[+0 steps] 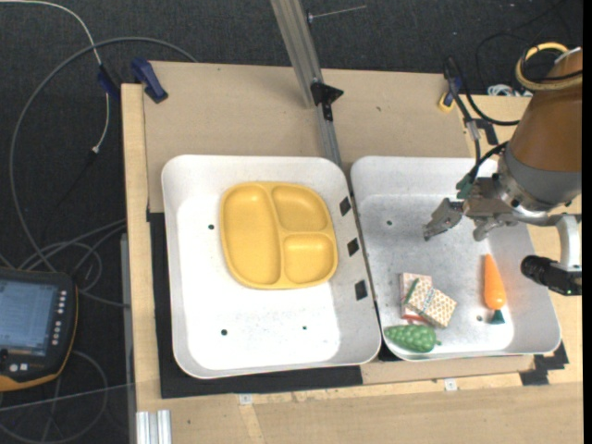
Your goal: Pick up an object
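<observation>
Jaws [465,218] spread apart, nothing between them, hovering over the right bin [398,185] toward its 1 o'clock corner. Carrot [494,283] lies at 4 o'clock from the jaws, near the bin's right wall. Patterned box [426,301] at 6 o'clock, green item [412,339] touching the bin's front rim. Yellow tray [277,233] sits in left bin [190,266].

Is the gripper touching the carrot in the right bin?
Apart. The camera view shows bare white bin floor between the gripper and the carrot.
</observation>
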You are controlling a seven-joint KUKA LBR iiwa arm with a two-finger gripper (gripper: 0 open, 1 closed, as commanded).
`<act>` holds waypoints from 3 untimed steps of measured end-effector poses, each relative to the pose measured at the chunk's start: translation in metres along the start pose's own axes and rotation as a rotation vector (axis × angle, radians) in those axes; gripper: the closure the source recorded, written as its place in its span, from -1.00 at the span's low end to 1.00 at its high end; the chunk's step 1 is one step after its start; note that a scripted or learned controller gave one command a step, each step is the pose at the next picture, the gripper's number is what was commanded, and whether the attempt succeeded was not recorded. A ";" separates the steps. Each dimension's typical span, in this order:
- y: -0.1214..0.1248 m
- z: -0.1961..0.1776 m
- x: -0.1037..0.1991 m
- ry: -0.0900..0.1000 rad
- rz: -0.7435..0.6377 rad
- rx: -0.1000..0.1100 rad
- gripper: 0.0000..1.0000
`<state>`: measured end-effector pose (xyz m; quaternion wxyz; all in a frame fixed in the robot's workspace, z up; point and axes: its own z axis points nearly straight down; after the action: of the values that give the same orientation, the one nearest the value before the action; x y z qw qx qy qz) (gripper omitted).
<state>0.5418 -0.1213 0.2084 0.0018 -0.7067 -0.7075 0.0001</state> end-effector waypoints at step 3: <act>-0.004 0.109 0.001 0.000 0.001 0.005 -1.00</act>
<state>0.5378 -0.1201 0.0990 0.0037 -0.7072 -0.7070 0.0020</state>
